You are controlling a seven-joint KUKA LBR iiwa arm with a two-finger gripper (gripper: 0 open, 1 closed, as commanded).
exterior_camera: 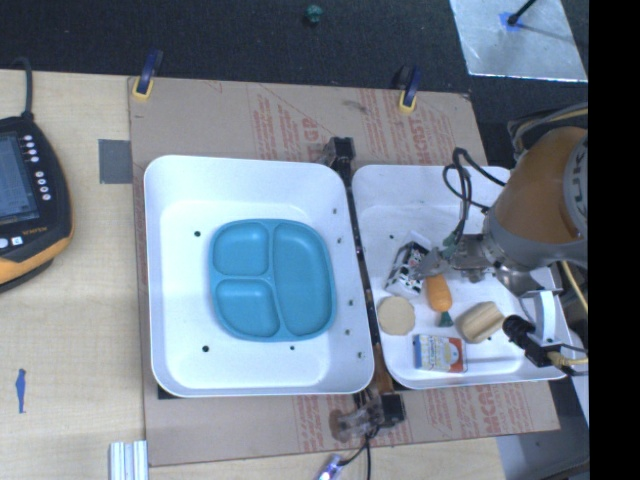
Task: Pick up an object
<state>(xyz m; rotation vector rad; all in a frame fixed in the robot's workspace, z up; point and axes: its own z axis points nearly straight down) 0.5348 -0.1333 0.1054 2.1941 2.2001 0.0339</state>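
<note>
We judge the task as barely begun: nothing has left the bins, and every candidate object lies on the floor of the right bin. The arm reaches in from the right and is lowered into that bin, and its gripper sits low at the bin's middle, just above or against a small black-and-white item whose outline we cannot separate from the gripper itself. Whether its jaws stand apart or together we cannot tell, and we see nothing clearly held between them, so we do not count a grasp as made. Just beside the gripper, toward the near edge, lie an orange carrot-like piece with a small green bit below it, a round tan disc, a tan cylinder and a small flat box with red and blue print. The left bin holds a blue divided plate, well apart from the arm. What is left, as we read it, is the whole of the job: closing on one object and lifting it clear of the bin.
</note>
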